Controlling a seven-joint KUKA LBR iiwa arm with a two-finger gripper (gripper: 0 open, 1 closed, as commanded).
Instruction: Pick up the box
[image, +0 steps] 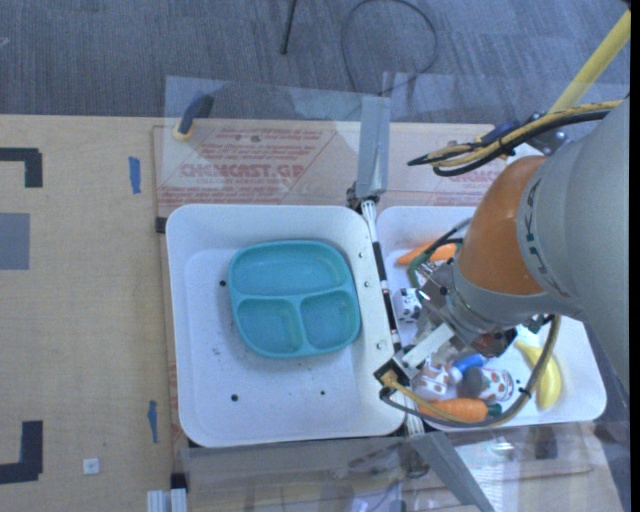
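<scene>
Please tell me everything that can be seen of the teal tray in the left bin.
The teal tray is a shallow plastic-looking dish with rounded corners and three compartments: one long one along its far side, two smaller ones along the near side. It lies flat, open side up, slightly turned, near the middle of the left bin, resting on the bin's floor. All three compartments look bare. Nothing else touches it.

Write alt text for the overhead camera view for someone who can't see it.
A grey robot arm with an orange band reaches from the right into the right white bin, its wrist low over a jumble of small items including a carrot and a banana. The left white bin holds a teal divided plate.
</scene>
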